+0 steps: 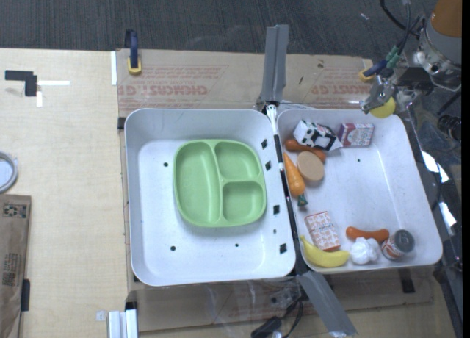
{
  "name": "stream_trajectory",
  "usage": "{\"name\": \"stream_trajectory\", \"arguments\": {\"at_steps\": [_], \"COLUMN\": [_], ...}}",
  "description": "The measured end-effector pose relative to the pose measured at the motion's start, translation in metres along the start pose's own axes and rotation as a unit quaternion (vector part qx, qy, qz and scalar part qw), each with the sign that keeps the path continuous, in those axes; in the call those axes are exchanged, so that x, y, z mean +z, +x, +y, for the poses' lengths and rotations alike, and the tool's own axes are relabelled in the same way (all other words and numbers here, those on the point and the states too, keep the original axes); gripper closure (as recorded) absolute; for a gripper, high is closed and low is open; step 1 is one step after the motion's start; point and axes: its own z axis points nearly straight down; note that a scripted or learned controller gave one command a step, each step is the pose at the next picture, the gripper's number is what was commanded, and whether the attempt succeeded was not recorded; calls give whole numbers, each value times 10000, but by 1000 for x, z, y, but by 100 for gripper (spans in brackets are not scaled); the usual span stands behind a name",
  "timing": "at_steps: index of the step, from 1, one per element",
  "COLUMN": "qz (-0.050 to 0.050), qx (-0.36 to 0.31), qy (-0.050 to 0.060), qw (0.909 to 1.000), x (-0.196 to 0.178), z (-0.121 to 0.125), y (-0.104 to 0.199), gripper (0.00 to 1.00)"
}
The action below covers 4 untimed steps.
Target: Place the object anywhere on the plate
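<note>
The gripper [385,101] hangs above the far right corner of the right bin [411,182], at the upper right of the camera view, and a small yellow object [383,107] sits between its fingers, so the fingers are closed on it, lifted clear of the bin floor. The green plate [219,182], divided into three compartments, lies in the middle of the left bin [147,204], well apart from the gripper. In the right bin, a black-and-white cow toy [317,137] lies near the far edge beside a small pink carton [356,134]. Just below them an orange carrot [295,175] rests along the left wall, touching a tan round piece [311,168]. Nearer the front, a red-and-white packet [322,229] lies just above a yellow banana [324,255]. In the front right corner an orange sausage-shaped piece [367,234], a white lump [363,251] and a small can [399,244] crowd together. The two bins stand side by side on the bench [59,182].
</note>
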Motion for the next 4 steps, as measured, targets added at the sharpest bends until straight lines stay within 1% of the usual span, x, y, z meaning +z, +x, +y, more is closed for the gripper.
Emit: {"name": "stream_trajectory", "arguments": {"at_steps": [1, 2, 3, 4], "qz": [7, 7, 3, 7], "qx": [-1504, -1882, -2254, -1019], "qy": [-5, -2, -12, 3], "qw": [9886, 9821, 9743, 9948], "x": [61, 84, 84, 86], "z": [-1, -10, 2, -44], "y": [70, 113, 183, 176], "gripper": [100, 100, 100, 100]}}
